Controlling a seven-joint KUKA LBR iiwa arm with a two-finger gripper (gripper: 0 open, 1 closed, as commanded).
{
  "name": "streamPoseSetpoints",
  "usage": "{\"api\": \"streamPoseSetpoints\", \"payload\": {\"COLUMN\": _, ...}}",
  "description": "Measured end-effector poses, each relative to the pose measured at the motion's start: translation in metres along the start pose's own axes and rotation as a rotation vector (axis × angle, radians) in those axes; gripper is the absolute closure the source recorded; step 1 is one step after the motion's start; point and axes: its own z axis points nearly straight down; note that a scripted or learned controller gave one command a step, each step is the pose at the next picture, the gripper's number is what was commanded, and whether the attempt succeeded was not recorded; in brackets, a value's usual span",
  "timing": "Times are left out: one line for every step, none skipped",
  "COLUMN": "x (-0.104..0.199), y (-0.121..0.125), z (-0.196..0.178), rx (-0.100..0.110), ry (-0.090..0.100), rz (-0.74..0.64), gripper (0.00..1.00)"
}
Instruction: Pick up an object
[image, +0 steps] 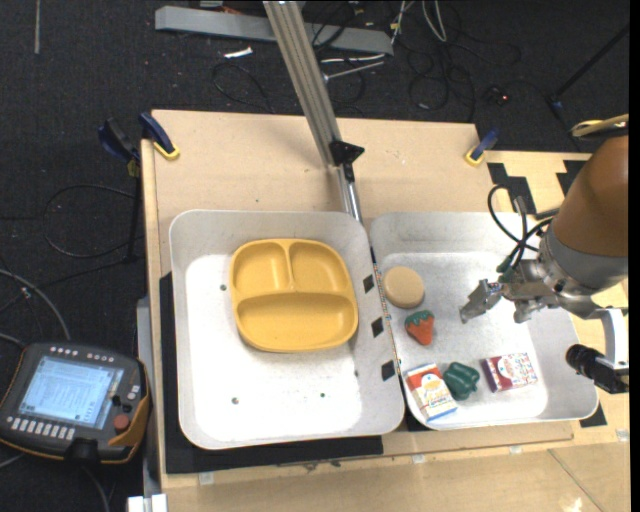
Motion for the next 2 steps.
{"api": "streamPoseSetpoints", "payload": {"x": 0.000, "y": 0.000, "z": 0.000, "rx": 0.000, "ry": 0.000, "rz": 0.001, "gripper": 0.00}}
{"api": "streamPoseSetpoints", "payload": {"x": 0.003, "y": -0.005, "z": 0.044, "rx": 0.004, "ry": 0.000, "rz": 0.001, "gripper": 0.00}}
